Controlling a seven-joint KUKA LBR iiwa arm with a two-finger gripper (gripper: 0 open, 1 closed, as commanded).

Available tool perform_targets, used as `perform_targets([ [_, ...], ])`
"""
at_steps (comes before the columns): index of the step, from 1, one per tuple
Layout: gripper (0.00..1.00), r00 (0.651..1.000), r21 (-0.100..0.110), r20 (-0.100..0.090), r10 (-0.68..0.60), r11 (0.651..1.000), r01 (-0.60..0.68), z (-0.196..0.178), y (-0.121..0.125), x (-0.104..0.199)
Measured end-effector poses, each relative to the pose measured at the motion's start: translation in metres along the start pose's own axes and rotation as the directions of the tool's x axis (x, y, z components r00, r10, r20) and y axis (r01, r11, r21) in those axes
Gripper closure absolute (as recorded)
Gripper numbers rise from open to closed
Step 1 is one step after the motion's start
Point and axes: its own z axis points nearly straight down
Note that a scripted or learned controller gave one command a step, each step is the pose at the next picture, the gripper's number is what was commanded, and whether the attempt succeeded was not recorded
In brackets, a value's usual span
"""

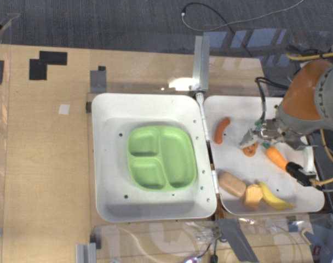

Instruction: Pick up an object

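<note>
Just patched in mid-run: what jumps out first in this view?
The green divided plate sits alone in the left bin. In the right bin, toy food clusters: a sausage, a carrot, a banana. The hand is low over a small orange piece.

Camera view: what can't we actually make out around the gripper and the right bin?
- Gripper: too small and blurred in the camera view to tell open from shut.
- Small orange piece under it: contact with the gripper unclear.
- Carrot: upper end hidden by the wrist.
- Right bin: right side covered by the arm.
</note>
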Motion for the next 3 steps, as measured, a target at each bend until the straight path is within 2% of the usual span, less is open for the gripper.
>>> perform_targets([
  [1, 1.0, 1.0, -0.004, -0.001, -0.001, 1.0, 0.001, -0.012, 0.002, 0.002],
  [2, 1.0, 0.998, 0.007, -0.004, -0.058, 0.998, 0.058, -0.097, -0.001, 0.091],
  [3, 1.0, 0.973, 0.006, -0.003, -0.232, 0.973, 0.232, -0.1, 0.006, 0.03],
])
